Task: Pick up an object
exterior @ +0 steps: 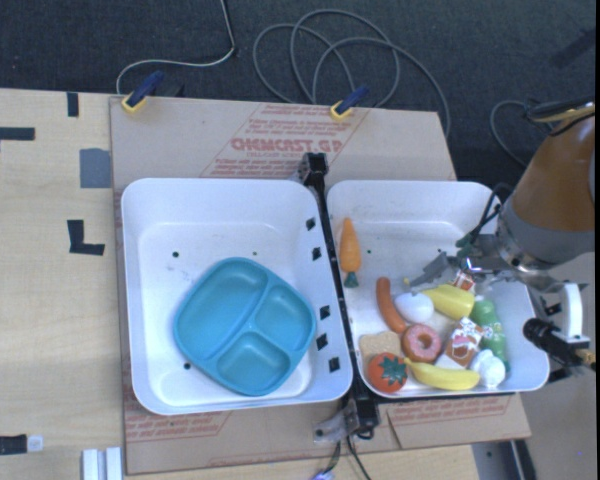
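Observation:
The right white bin (410,203) holds a heap of toy food. An orange carrot (349,245) lies by the divider, with a red sausage (388,305) and a white egg (416,307) below it. Further down are a pink donut (421,343), a tomato (387,371), a banana (443,375), a yellow piece (450,299) and a small red-and-white carton (464,343). My gripper (445,268) hangs low in this bin, just above the yellow piece and the egg. The wrist hides what is directly under it.
The left white bin (150,208) holds a blue divided plate (244,325). A black rail (325,268) runs between the bins. Cardboard (280,138) lies under both bins, and cables loop at the back. The grey and orange arm (555,198) stands over the right bin's right wall.

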